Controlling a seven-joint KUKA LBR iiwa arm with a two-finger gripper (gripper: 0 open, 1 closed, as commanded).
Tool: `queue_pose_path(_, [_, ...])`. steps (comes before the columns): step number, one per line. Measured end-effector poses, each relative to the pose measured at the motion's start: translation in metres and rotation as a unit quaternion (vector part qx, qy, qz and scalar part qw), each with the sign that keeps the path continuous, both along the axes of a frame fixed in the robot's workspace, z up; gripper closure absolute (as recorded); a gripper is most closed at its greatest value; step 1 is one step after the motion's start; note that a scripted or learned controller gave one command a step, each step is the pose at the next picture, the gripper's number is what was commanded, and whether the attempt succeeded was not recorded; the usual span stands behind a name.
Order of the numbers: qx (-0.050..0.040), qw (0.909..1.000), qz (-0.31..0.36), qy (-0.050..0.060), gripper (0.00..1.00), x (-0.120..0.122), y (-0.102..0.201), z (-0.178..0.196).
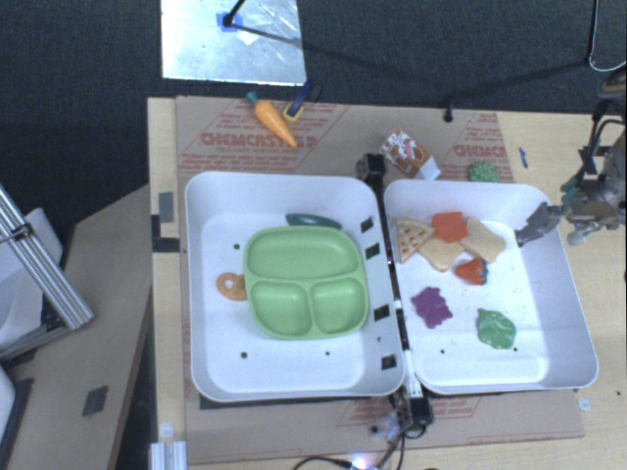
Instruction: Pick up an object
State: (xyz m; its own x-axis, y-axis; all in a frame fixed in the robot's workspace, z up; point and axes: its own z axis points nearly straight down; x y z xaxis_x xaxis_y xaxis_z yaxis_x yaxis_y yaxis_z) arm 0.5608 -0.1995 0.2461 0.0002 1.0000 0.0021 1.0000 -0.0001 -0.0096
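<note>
**Gripper at the right rim, toy food lying in the right bin**

Two shallow white bins are seen side by side on the bench. In the left bin point(206, 262) a green divided plate point(306, 282) is placed near the middle, with three compartments. A small orange ring-shaped piece point(231, 286) is lying just beside the plate's left edge, and a dark green piece point(312, 220) is partly hidden behind the plate's far edge.

In the right bin point(558, 311) the loose objects are gathered. A pizza-like slice point(411, 235) is found near the bin's left wall. Next to it an orange-red square piece point(450, 225), a tan piece point(485, 239) and another tan piece point(442, 255) are lying close together, some of them touching. A small red piece point(471, 271) is located just below the tan ones. A purple piece point(431, 306) and a green leafy piece point(497, 329) are lying apart from the group, toward the near side.

The gripper point(536, 225) is seen over the far right part of the right bin, near its rim. Nothing is seen between its fingers, but whether they are spread or closed cannot be told from this view.

Outside the bins, on the board behind them, a toy carrot point(275, 122), a small red and white carton point(409, 154) and a small green object point(482, 172) are placed.
</note>
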Motion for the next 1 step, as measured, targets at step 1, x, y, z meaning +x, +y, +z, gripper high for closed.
queue_pose_path(1, [-0.0013, 1.0, 0.002, -0.005, 0.0, 0.0024, 0.0006, 0.0064])
